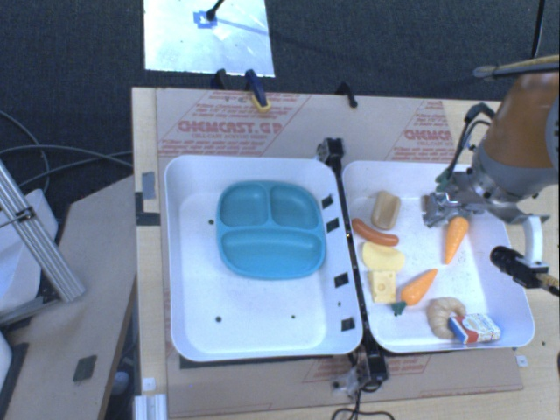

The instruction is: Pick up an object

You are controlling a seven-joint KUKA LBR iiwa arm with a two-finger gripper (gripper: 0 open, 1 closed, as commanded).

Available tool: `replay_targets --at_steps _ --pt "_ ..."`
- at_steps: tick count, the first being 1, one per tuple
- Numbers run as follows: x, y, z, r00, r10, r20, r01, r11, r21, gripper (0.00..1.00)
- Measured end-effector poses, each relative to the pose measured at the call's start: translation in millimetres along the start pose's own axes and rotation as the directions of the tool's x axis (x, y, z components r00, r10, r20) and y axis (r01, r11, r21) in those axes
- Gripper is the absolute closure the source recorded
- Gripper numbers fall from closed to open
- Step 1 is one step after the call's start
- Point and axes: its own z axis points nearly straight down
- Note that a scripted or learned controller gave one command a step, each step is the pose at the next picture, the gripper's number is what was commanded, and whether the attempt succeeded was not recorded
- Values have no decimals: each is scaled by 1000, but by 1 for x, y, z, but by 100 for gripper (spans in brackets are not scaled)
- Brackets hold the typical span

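From the fixed camera above the bench, the gripper [440, 205] is hanging low over the right bin [516, 318], in its upper right part. The upright carrot [453, 238] is lying just beside it at about five o'clock, so close that its broad top is meeting the metal tip in this view. Its long axis is running from twelve to six o'clock, leaning a touch toward seven, with the thick end up by the tool and the point aimed down the bin. I am judging this carrot to be the likeliest target, since it is the nearest thing to the tool. Whether the gripper is parted or closed I cannot tell; the metal at its tip is too small and cluttered here, and nothing is visibly clamped in it.

The arm [525, 138] is reaching in from three o'clock, its orange band sitting above the wrist at the frame's right side, the wrist bending down and leftward toward the bin.

The other pieces are lying toward eight and nine o'clock of the tool: a brown bread piece [385, 209], a sausage [375, 233], yellow cheese [382, 285] and a second carrot [417, 287] lying slantwise. A small box [475, 327] is resting at the bin's six o'clock edge. The left bin [188, 322] is holding a blue divided plate [269, 231].
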Motion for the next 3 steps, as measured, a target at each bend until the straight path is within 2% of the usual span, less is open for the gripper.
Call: replay_targets --at_steps 1,2,3 --pt "0 1 -21 1000 0 -1 0 1000 2 100" --pt "59 -6 -30 1000 -5 -2 5 1000 5 100" --pt "84 -12 -11 1000 -2 -1 2 1000 5 100"
